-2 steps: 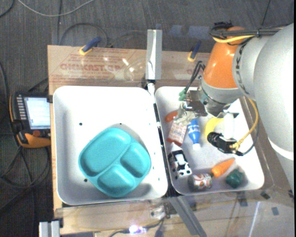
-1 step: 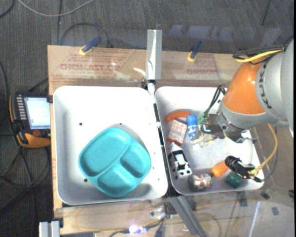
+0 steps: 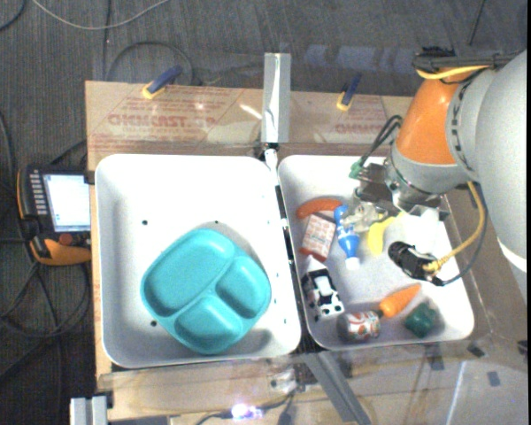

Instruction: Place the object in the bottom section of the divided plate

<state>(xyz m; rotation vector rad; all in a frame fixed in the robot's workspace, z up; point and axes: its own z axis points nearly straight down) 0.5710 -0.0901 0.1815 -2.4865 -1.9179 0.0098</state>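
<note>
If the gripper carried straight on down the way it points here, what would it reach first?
Probably the blue-and-white bottle directly under the gripper in the right bin, with the yellow item alongside; depth is hard to judge.

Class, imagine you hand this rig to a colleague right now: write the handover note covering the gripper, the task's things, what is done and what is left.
Gripper: low in the right bin, among the blue bottle and yellow piece; no firm hold can be made out.
Divided plate: teal, in the left bin, nothing in any section.
Also in the right bin: carrot, green block, can.
Done: nothing placed yet.
Left: grasp one object, carry it across, set it in the plate's bottom section.
</note>
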